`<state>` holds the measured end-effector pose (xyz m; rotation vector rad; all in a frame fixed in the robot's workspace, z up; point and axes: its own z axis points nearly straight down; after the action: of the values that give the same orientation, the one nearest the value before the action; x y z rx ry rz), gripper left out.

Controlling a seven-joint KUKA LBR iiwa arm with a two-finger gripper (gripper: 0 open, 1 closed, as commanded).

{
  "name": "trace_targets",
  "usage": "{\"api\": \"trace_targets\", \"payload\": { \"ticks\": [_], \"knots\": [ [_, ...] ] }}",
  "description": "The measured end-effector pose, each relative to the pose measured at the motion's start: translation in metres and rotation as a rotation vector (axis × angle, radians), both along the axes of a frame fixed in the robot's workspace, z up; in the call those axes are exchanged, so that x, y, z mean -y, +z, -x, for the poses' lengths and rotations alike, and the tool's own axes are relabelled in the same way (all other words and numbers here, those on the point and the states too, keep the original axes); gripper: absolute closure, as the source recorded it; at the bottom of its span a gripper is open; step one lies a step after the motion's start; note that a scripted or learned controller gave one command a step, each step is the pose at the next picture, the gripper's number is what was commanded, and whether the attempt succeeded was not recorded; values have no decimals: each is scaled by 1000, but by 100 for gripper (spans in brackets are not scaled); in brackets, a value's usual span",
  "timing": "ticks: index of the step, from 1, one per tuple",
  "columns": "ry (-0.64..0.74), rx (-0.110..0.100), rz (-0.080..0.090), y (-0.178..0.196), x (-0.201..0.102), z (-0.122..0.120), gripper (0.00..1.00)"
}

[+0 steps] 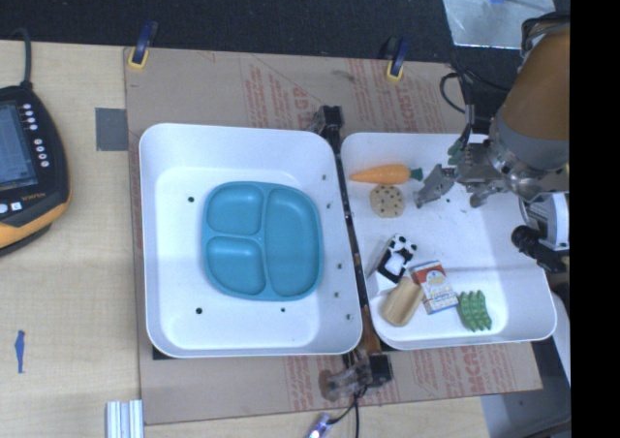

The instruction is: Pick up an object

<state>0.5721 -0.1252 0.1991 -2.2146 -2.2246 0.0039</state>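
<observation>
Upper right of the frame: gripper (453, 182) hangs over the right bin (528, 276), fingers spread, holding nothing | toy carrot (381, 174) just left of it, cookie (387, 200) below | tip: drop straight down, then pinch the carrot's middle.

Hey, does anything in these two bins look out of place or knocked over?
Nothing stands out. The blue divided plate lies flat in the left bin; the carrot, cookie and other small items sit loose in the right bin.
</observation>
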Motion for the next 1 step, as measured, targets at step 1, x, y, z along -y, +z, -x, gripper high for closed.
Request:
{"api": "trace_targets", "payload": {
  "ticks": [1],
  "knots": [
    [2,0,2,-8,-48,-37,0]
  ]
}}
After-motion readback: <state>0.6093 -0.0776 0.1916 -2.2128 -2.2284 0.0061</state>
